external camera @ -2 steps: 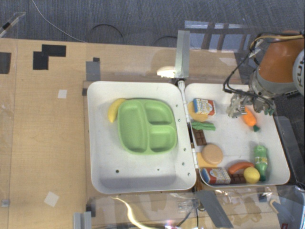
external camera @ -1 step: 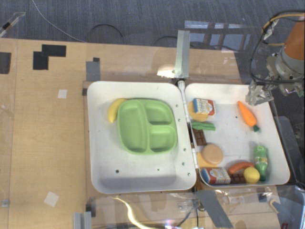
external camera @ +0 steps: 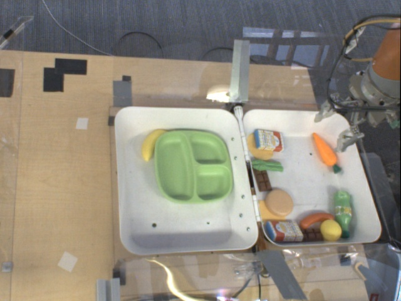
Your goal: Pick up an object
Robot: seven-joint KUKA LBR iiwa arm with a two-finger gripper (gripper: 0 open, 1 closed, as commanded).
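Note:
My gripper [external camera: 336,125] hangs over the right bin's far right corner, open, with nothing between its fingers. An orange toy carrot [external camera: 325,150] lies just below and slightly left of the fingertips, apart from them. Also in the right bin [external camera: 307,180] are a small carton [external camera: 268,141], a green pea pod [external camera: 268,165], a chocolate bar [external camera: 263,180], a round bun [external camera: 279,202], a green bottle [external camera: 342,204], a sausage [external camera: 316,219], a lemon [external camera: 331,230] and a second carton [external camera: 285,231].
The left bin [external camera: 144,218] holds a green divided plate [external camera: 193,165] with a yellow banana [external camera: 149,144] tucked at its far left edge. A metal post [external camera: 240,68] stands behind the divider between the bins. Bare white floor lies in the right bin's middle.

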